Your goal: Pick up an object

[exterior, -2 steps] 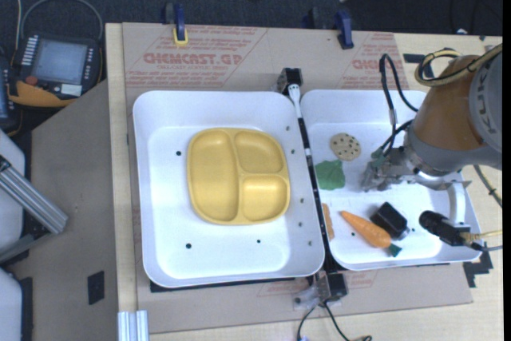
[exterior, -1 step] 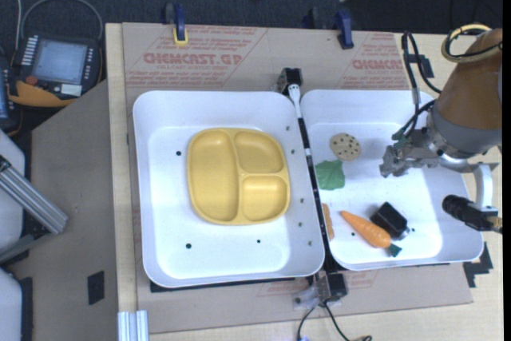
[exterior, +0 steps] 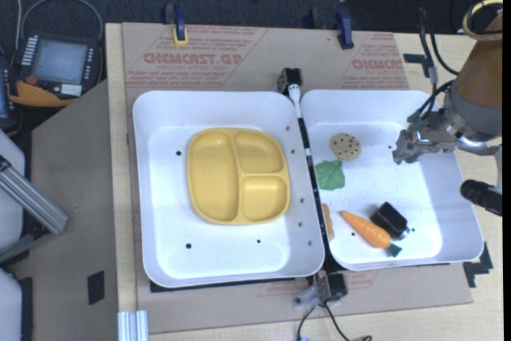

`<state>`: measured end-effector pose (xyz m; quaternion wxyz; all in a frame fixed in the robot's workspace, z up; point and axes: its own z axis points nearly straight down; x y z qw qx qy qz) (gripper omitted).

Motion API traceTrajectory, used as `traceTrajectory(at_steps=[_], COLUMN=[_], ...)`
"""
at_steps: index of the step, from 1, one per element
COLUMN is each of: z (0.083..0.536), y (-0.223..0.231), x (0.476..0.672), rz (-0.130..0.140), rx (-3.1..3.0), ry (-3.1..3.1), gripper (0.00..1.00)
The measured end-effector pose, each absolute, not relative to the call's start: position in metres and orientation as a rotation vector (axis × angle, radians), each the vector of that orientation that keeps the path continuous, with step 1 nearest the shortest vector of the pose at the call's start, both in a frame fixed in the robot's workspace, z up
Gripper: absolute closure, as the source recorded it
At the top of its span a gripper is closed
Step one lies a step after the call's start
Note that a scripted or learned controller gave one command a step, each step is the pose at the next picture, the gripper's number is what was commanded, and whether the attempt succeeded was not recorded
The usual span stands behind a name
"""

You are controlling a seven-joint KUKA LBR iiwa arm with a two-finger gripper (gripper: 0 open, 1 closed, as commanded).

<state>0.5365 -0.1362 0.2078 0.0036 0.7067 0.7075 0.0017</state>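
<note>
Gripper is hovering over the right bin, apparently holding nothing; its opening cannot be told. Carrot is lying nearer: centre over it before descending.

Gripper: grey metal look, dull sheen. Bin under it: white plastic, smooth, slightly glossy. Bin well left of gripper: same white smooth plastic. Divided tray in that far bin: yellow plastic, smooth, soft gloss. Near gripper's left, round cookie: tan, speckled, matt. Leaf beside it: green, matt. Below gripper, carrot: orange, smooth plastic look; black block: matt. Bench board: brown cardboard-like, printed, matt.
</note>
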Motion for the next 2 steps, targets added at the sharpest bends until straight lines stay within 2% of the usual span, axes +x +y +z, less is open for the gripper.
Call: traceTrajectory(at_steps=[1,2], z=[0.202,0.204], y=[-0.08,-0.028], x=[0.54,0.534], rz=[0.0,-0.001], rx=[2.217,2.218], ry=[2.23,2.23], gripper=[1.0,1.0])
